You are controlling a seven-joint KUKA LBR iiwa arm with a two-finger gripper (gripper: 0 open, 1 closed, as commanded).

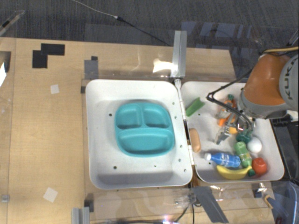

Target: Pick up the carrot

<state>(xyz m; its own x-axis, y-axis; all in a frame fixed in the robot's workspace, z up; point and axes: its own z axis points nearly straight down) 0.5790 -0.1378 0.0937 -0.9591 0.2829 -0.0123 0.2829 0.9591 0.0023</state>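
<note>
Right now the carrot (223, 122) sits beside the claw (227, 130), whose grip state I cannot tell.

We're looking at a robotics lab cell, not a kitchen. Evidence: light wooden bench (42, 139) with black marker blocks (46, 54) and small tape squares stuck on it, two shallow white bins (96, 171) held side by side by metal brackets (179, 52), a cable (84, 6) running across dark carpet behind. The grey arm with orange band (264, 80) reaches in from the right. The food in the right bin (280, 169) looks like plastic toy props; a teal sectioned tray (142, 127) sits in the left one.
</note>
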